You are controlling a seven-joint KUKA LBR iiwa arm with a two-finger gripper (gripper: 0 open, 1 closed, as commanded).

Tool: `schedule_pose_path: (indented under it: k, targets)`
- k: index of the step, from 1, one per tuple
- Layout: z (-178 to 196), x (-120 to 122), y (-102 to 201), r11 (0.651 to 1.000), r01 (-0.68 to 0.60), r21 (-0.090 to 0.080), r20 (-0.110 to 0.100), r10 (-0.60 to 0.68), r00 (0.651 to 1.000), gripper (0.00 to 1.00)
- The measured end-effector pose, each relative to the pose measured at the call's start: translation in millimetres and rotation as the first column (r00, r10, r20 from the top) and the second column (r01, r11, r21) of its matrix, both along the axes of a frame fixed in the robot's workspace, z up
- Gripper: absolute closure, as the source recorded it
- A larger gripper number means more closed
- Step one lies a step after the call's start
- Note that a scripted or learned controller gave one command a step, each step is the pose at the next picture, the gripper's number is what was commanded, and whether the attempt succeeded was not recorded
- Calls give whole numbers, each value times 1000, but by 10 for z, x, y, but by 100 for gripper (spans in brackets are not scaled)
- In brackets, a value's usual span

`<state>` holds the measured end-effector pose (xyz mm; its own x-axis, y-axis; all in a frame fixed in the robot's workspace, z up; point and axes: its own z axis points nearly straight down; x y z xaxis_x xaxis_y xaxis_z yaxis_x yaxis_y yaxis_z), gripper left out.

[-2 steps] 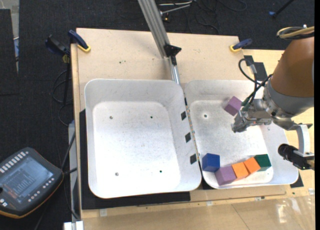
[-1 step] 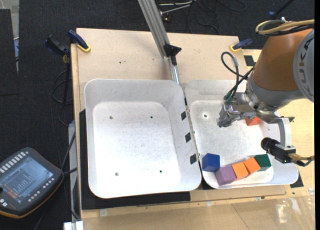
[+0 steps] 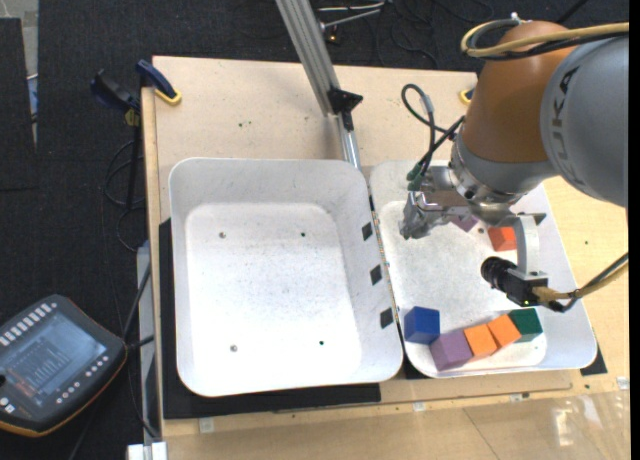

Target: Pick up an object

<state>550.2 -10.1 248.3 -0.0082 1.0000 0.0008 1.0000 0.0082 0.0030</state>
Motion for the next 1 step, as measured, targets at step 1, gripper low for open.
schedule_pose_path:
  k: [1]
  targets:
    - [-94,106,612,1000,0,1,-2,0,1000,100]
